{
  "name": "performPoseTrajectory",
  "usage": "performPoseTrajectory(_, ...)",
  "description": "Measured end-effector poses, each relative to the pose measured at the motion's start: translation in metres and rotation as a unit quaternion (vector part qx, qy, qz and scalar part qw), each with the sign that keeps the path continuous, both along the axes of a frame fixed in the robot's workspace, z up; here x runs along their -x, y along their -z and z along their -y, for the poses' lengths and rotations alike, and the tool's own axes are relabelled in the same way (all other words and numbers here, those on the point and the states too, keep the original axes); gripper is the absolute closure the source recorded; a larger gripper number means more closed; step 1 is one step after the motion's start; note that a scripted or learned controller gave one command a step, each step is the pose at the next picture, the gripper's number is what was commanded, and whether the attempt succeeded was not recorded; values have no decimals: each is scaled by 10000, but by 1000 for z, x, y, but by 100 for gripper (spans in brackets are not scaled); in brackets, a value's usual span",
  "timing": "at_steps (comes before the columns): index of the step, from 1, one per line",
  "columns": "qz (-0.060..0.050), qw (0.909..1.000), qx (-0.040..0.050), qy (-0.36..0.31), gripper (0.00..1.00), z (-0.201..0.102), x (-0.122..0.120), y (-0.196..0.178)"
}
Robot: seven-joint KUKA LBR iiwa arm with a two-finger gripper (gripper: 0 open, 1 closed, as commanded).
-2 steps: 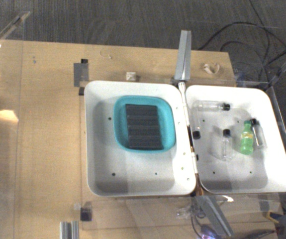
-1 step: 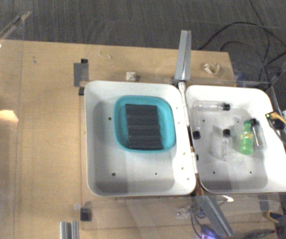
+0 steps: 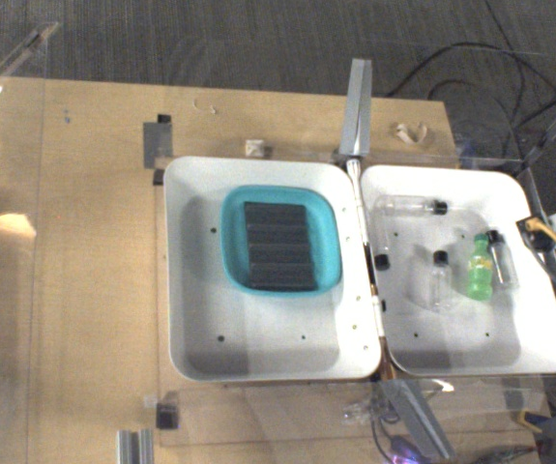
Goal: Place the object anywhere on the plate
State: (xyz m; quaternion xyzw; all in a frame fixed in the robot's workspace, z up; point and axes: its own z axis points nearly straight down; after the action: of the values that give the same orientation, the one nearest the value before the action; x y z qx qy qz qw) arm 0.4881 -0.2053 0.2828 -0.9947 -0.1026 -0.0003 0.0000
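A teal plate (image 3: pixel 280 239) bearing a dark ribbed pad (image 3: pixel 279 246) lies left of a green bottle (image 3: pixel 480 271) and clear vials (image 3: pixel 411 205); the gripper's state cannot be told.

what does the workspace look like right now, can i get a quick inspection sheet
surface: wooden bench bearing two shallow white bins side by side, left bin and right bin
job's things: teal plate with a dark ribbed insert in the left bin; green bottle lying in the right bin
clutter: several clear vials with dark caps in the right bin, one beside the green bottle
grippers: nothing seen
cables: black cables on the floor at upper right
surroundings: grey carpet beyond the bench; grey bracket between the bins
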Motion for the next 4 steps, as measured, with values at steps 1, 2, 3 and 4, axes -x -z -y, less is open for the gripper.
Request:
performPoseTrajectory(1,15,10000,4,-13,0,0,0,-95)
performPoseTrajectory(2,13,10000,6,-15,0,0,0,-153)
performPoseTrajectory(3,-3,10000,1,-1,0,-22,0,-16)
performPoseTrajectory(4,16,10000,6,-11,0,0,-9,-149)
